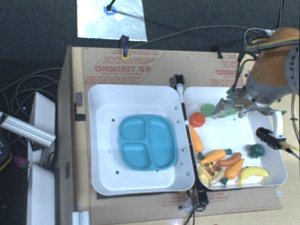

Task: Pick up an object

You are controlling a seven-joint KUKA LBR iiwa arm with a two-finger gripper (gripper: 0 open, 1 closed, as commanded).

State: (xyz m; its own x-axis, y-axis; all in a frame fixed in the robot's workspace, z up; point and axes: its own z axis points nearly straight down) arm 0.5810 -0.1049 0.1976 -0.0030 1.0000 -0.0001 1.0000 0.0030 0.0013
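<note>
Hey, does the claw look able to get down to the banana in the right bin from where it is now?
Probably yes. The banana lies uncovered near the right bin's front corner, beside a sausage and carrot, and the claw hangs above the same bin.

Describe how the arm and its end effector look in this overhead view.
The arm is grey metal with a broad rounded orange band above the wrist. Thin dark cables loop over the top of that band. The end effector is a compact grey metal assembly with darker fittings, narrowing toward its tip.
</note>
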